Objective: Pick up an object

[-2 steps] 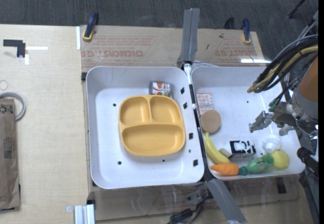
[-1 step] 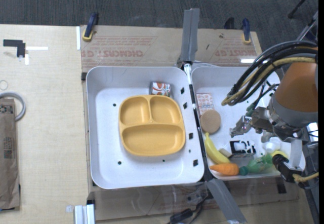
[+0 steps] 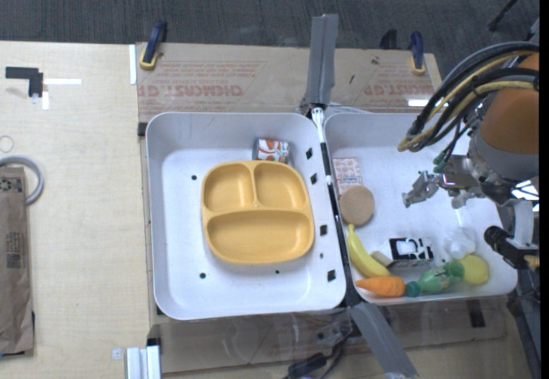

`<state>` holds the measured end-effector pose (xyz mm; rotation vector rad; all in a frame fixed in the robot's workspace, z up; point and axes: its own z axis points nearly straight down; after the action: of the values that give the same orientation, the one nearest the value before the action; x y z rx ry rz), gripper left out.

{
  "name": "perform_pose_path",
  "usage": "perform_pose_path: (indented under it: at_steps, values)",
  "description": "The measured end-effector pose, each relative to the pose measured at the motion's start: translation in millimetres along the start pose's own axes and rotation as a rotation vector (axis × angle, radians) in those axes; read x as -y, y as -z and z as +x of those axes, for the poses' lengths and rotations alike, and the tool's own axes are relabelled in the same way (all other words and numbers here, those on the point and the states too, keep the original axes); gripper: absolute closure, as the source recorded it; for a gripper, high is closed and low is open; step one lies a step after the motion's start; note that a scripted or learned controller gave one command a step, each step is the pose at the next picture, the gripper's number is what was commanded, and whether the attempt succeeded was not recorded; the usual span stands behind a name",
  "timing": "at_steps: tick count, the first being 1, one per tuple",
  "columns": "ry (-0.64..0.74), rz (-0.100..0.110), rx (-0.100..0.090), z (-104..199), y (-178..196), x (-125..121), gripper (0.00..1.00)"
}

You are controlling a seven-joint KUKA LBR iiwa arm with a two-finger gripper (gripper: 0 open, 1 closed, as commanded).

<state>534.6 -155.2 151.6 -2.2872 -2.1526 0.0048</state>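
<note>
Tool [image 3: 422,189] over right white bin [image 3: 377,133], pointing left; finger state cannot be told at this resolution. Nothing visibly between the tips.

Left of tool, slightly below: round tan cookie-like disc [image 3: 357,205], flat on bin floor. Below-left: yellow banana [image 3: 364,255], curved, beside orange carrot [image 3: 381,285]. Directly below: small black-and-white box [image 3: 410,249]. Below-right: green vegetable piece [image 3: 433,282], yellow lemon-like fruit [image 3: 473,270]. Far left, in the other bin: yellow three-section plastic plate [image 3: 256,212], small printed carton [image 3: 271,149] just behind it.
</note>
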Motion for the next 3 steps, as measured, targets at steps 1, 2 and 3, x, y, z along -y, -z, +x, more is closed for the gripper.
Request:
perform_pose_path:
  at_steps: [1,2,3]
  values:
    - [0.108,-0.002,0.001,7.7,136.5,-16.9,0.0]
    - [0.11,0.001,0.003,7.2,144.2,-17.4,1.0]
    - [0.111,0.003,0.006,6.7,152.4,-18.0,1.0]
